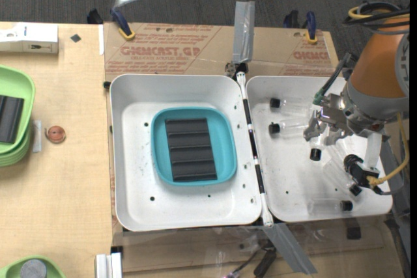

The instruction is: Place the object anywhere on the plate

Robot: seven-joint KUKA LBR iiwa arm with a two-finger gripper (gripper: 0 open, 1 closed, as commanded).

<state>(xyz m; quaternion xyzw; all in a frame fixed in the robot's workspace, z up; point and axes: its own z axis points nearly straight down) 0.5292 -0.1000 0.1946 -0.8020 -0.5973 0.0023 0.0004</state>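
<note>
Teal plate [228, 140] sits centre-frame in the left bin [130, 205]. Pincer [324, 129] hovers at right; whether it grips anything is unclear. Confirm a grasp, then carry leftward.

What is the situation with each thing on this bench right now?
Teal plate: lies in the left bin, carrying a dark ridged block.
Right bin: holds several small black pieces.
Gripper: over the right bin.
Cardboard sheet: clamped flat behind the bins.
</note>
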